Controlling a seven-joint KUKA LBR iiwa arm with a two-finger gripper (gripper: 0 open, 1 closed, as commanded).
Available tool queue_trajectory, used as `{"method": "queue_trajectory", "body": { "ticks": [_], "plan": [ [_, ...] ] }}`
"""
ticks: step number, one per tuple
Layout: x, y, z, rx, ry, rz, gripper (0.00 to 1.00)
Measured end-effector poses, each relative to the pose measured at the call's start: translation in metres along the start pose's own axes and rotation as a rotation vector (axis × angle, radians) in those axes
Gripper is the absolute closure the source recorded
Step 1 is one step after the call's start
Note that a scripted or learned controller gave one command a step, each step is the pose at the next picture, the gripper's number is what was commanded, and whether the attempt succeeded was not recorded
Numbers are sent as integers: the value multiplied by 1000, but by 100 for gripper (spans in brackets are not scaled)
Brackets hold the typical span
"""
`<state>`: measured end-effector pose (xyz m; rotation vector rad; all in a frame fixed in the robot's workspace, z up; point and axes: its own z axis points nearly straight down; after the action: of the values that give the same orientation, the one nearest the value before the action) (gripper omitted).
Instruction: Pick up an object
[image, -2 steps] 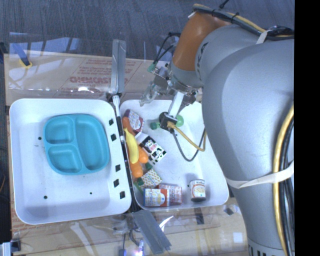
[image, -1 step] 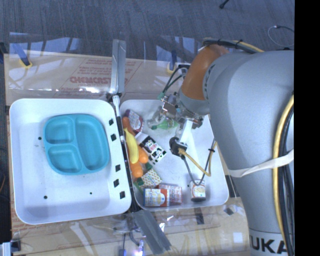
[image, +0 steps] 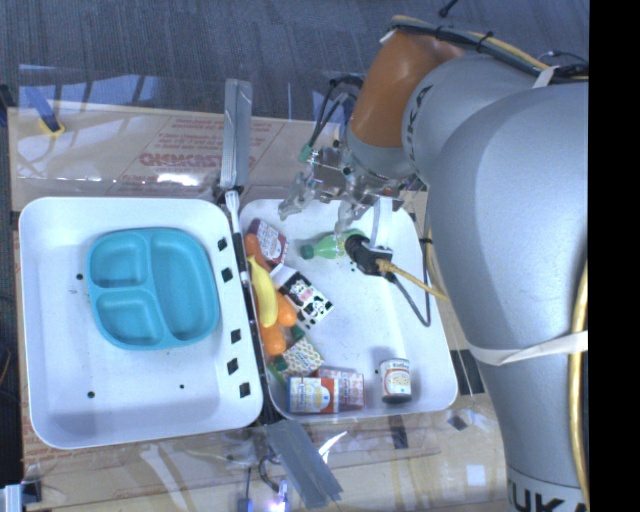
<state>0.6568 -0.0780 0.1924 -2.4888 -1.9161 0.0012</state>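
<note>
Overhead slanted view of the table (image: 120, 150), its top covered by brown cardboard printed in red and by clear plastic sheeting that catches glare; behind it, a dark ribbed floor. Two shallow white bins sit side by side, touching along a grey divider; the left bin (image: 50, 400) holds a blue sectioned plate (image: 152, 287) lying flat near its middle. The right bin (image: 425, 300) holds the clutter: a small red packet (image: 268, 240) at the upper left; a yellow banana (image: 262, 290) and an orange piece (image: 275, 342) along the left wall; a black-and-white patterned box (image: 306, 298) just beside the banana; a carton (image: 310, 394) and a small jar (image: 396, 380) near the front wall; a green object (image: 328, 245) near the back. The grey arm with orange band (image: 400, 75) enters from the right; the claw (image: 322, 205) hangs over the right bin's back end, fingers spread, pinching nothing, just above the green object.
</note>
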Motion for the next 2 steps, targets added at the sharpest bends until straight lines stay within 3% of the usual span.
{"method": "queue_trajectory", "body": {
  "ticks": [1,2],
  "plan": [
    [-62,-76,75,-5,2,-21,0],
    [-47,-94,85,-38,2,118,0]
  ]
}}
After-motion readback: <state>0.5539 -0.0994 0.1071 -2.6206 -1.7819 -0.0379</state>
